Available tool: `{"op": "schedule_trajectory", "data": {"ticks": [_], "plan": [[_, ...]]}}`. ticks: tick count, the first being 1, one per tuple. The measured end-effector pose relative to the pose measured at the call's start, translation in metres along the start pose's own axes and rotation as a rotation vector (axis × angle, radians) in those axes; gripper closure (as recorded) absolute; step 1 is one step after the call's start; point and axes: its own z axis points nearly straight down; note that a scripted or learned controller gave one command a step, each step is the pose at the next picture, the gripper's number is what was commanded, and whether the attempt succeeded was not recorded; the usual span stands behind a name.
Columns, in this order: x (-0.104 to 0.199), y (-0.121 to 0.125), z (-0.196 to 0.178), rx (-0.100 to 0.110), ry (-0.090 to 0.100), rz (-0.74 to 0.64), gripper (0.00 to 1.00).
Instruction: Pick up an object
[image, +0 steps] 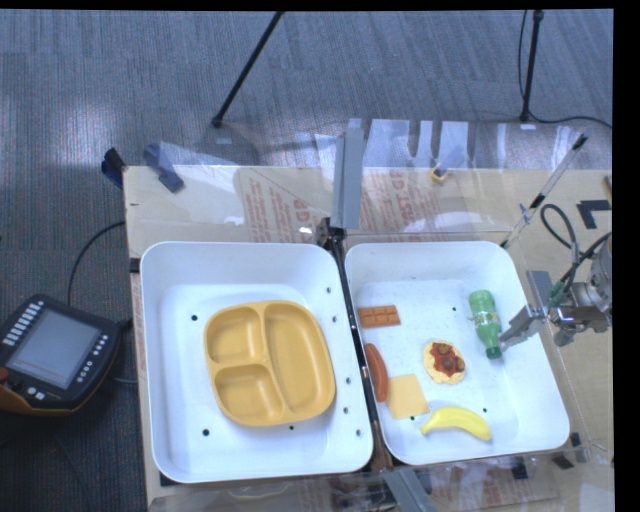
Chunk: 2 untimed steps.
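Camera view: left bin at lower left holds a yellow divided plate; right bin at lower right holds a green bottle, mini pizza, banana, cheese slice, sausage and brown wafer. The pincer sits at the frame's right edge, over the right bin's rim just beside the bottle; can't tell whether it is released or clenched, and nothing shows between its tips.

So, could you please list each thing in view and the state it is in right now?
yellow tray: flat in the left bin, compartments bare
green bottle: lying on its side in the right bin
banana: lying flat, near the front
sausage: lying by the left wall
cheese slice: flat, beside the sausage
mini pizza: flat, topping up
chocolate bar: flat
hand: at the right bin's rim, holding nothing
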Motion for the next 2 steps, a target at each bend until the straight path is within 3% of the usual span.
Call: {"op": "schedule_trajectory", "data": {"ticks": [1, 2], "plan": [[0.032, 0.042, 0.156, 0.012, 0.005, -0.136, 0.00], [0.029, 0.045, 0.143, 0.005, 0.003, -0.128, 1.00]]}}
